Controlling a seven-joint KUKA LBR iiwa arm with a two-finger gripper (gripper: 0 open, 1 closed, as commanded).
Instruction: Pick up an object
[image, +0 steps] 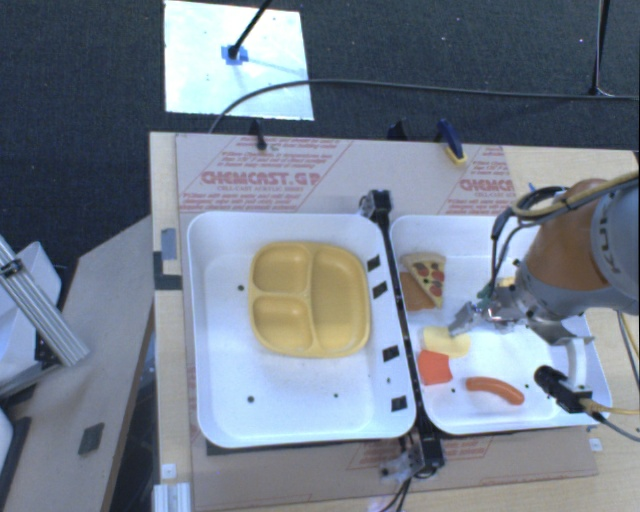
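1. two shallow white bins are seen side by side on a pale bench (300, 170) printed with red lettering; the left bin (225, 400) and the right bin (455, 232) are joined along a black centre divider.
2. a yellow sectioned plate (308, 298) is laid flat in the left bin, slightly above that bin's middle, well apart from everything else.
3. in the right bin, a toy pizza slice (424, 277) is found near the upper left corner, close to the divider.
4. below it, a pale yellow block (447, 342) is set, with an orange-red block (435, 368) just beneath it, touching or nearly so.
5. a toy sausage (494, 390) is laid near the bin's lower wall, to the right of the orange-red block and apart from it.
6. the arm (575, 250) is brought in from the right, its orange band seen above the wrist, over the right half of the right bin.
7. the gripper (470, 318) is pointed leftward and down, its tip placed just above and beside the pale yellow block's upper right edge.
8. whether the grip is released or clenched cannot be told; the tip is small and blurred here.
9. nothing is seen carried at the tip; contact with the yellow block possibly exists but cannot be confirmed.
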